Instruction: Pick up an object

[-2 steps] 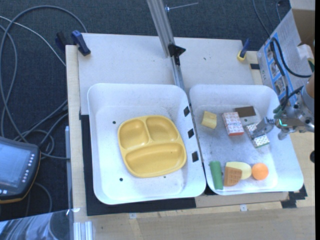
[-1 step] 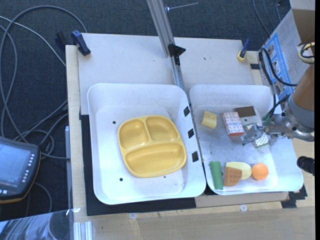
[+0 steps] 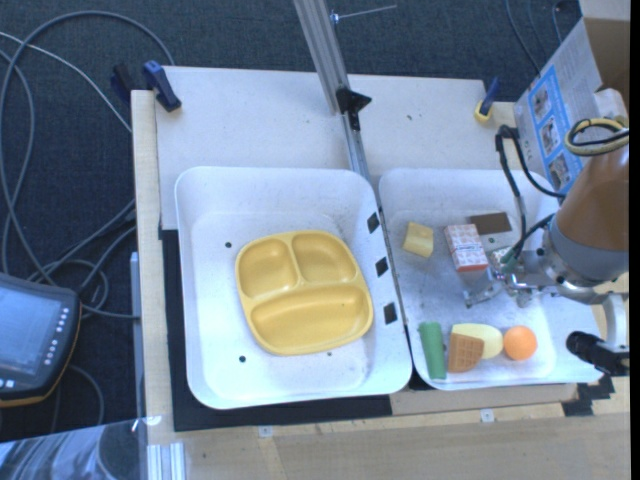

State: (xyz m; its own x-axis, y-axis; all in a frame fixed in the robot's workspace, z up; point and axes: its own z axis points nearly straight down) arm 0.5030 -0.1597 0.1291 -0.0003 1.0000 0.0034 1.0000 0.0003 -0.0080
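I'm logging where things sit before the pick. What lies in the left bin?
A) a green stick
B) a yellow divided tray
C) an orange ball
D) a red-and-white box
B: the yellow divided tray lies in the left bin, with the other listed items in the right bin.

The arm (image 3: 600, 218) is cut off at the right edge; the tool's (image 3: 487, 286) fingers are too small to read.

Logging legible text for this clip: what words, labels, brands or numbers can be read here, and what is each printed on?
No text reads legibly in the camera view.
Cardboard box, top right: blue and white printed label, too blurred to read.
Small red and white carton in the right bin: print too small to read.
Handheld screen at the left edge: nothing readable.
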